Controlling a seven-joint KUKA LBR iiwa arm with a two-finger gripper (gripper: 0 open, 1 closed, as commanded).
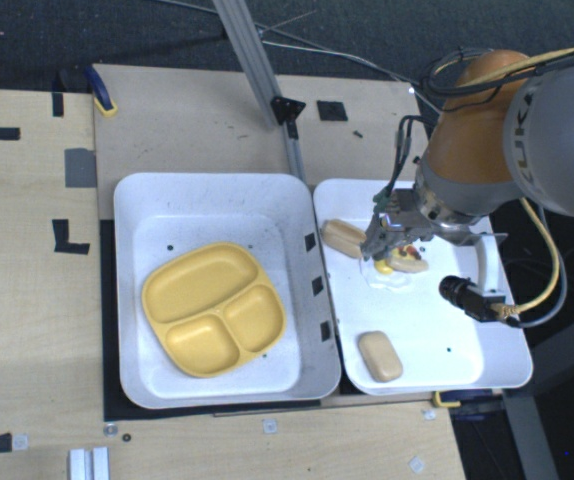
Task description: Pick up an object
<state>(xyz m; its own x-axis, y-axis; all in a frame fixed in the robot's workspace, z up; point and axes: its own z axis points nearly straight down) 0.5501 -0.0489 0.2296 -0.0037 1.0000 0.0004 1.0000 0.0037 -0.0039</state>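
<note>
Wooden bench [27, 268] carries two white bins; left bin [132, 203] holds a yellow divided tray [212, 308]; right bin [487, 368] has tan blocks at centre-left [343, 237] and bottom [379, 355]; gripper [385, 248] low over a small yellow-red item [408, 259]; finger state can't tell; judgement: centre on one item, descend straight, close fully before lifting.

We see a desk [27, 298] of pale, matt, wood-like board with a faint grain. Both bins, the left bin [132, 268] and the right bin [487, 363], look like smooth white plastic with a soft sheen. The yellow divided tray [212, 308] appears to be smooth, slightly glossy plastic. The arm's orange band [467, 138] shines glossily, while its grey shell [562, 138] looks satin-smooth. The tan lump [379, 356] and the tan block [343, 237] look matt.
</note>
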